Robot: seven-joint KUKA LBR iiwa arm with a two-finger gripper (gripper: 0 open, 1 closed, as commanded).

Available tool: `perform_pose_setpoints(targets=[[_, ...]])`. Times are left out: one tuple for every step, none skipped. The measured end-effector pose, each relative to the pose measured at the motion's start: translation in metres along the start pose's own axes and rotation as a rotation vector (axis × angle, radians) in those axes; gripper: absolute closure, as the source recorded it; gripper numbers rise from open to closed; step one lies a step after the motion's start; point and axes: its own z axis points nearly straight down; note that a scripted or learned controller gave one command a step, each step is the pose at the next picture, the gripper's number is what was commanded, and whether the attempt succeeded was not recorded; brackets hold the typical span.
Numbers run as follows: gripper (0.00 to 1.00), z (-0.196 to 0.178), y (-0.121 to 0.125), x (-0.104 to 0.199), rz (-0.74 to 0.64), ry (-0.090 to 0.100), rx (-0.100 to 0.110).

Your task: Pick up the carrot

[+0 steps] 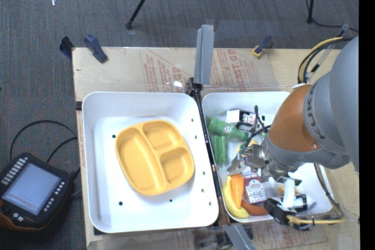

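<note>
Even overhead light, soft shadows, slightly grainy.

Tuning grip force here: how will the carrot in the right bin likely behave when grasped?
The carrot looks like smooth moulded plastic, so it is probably stiff, light and somewhat slippery. Its tapered, rounded shape may let it roll or squirt sideways. It lies against a yellow banana and other items, so neighbours will likely shift.

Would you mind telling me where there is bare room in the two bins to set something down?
The left bin has bare white floor all around the yellow divided plate, widest along its left wall. The right bin is crowded: green items, carrot and the gripper fill it.
</note>
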Motion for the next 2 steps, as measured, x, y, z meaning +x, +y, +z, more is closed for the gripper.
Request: perform_pose_setpoints(targets=[[1.00, -0.008, 0.000, -0.001, 0.002, 0.000, 0.004], [1.00, -0.100, -0.009, 0.056, 0.017, -0.002, 0.001]])
